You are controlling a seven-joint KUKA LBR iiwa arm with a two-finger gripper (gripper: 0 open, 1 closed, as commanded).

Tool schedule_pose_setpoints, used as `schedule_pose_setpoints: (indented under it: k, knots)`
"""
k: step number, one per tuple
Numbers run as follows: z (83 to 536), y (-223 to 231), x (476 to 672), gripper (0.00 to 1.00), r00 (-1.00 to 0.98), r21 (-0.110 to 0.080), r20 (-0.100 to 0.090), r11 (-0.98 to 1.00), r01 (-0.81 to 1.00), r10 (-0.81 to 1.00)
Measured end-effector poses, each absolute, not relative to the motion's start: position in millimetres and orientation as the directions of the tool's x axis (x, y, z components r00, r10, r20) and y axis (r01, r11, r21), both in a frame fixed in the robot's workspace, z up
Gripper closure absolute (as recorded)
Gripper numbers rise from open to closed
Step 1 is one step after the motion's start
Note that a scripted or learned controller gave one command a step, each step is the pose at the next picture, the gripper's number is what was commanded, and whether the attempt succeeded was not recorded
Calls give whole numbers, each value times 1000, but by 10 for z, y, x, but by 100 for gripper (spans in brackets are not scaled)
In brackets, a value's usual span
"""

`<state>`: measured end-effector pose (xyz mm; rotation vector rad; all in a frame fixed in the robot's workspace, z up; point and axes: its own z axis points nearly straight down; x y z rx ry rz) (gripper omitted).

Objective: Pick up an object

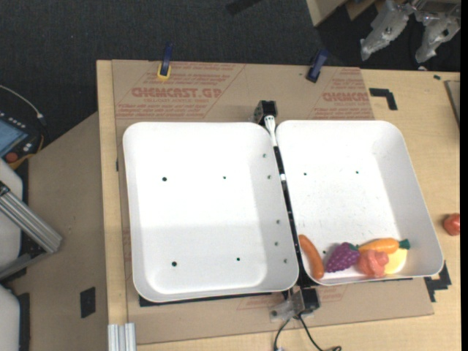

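I read "CHEMCAST" printed on the brown cardboard sheet (219, 86) under both shallow white bins. The grey pincer (409, 31) hangs released at top right. Plastic purple grapes (341, 257) lie in the right bin's (380, 167) near corner.

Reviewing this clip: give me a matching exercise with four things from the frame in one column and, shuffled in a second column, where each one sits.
Things
1. claw
2. purple grapes
3. orange sausage-shaped toy
4. small red object

Places
A. on the brown bench, outside the right bin's right rim
B. above the bench's far right corner, away from both bins
C. near edge of the right bin, closest to the divider between the bins
D. near edge of the right bin, between the sausage-shaped toy and the orange and yellow toys

Pairs: 1-B, 2-D, 3-C, 4-A
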<state>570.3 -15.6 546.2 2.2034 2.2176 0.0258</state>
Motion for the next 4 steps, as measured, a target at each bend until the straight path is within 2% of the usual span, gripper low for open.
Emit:
schedule_pose_setpoints:
  k: [1, 2, 3, 4]
  knots:
    - [4925, -229, 5059, 0, 2, -7, 1, -2, 1000, 1000]
    - [4112, -440, 4774, 0, 4, -10, 0, -4, 1000, 1000]
    - [5432, 266, 4798, 0, -10, 18, 3, 10, 1000, 1000]
    - [3482, -420, 4776, 0, 8, -17, -1, -8, 1000, 1000]
